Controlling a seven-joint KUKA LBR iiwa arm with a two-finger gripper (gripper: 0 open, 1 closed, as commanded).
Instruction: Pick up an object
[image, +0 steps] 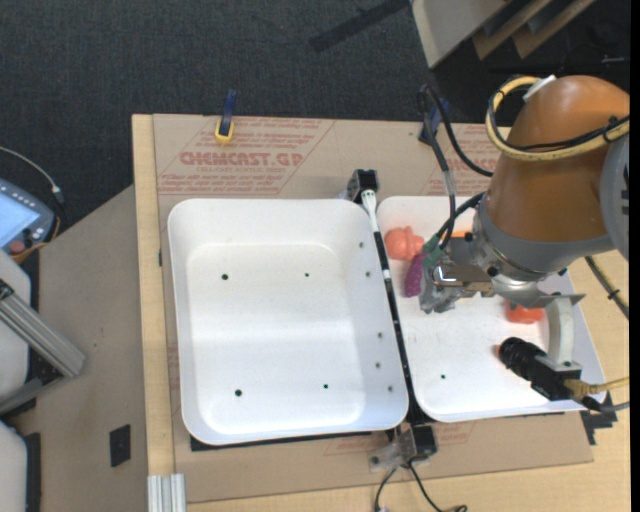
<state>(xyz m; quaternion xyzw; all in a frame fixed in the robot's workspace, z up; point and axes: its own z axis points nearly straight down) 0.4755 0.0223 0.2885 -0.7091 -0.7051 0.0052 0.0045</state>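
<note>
Cardboard covers the worktop (300, 150), which carries two white bins with their rims touching. The left bin (280, 310) lies apart from the grey and orange arm (555, 170), which reaches over the right bin (470, 395). The hand (435, 295) hangs low over that bin's left half; I cannot tell whether it is open or closed. A salmon-pink object (402, 241) lies near the bin's far left corner. A smaller magenta object (412, 277) sits just beside the hand, and an orange object (523, 314) shows under the arm.
</note>
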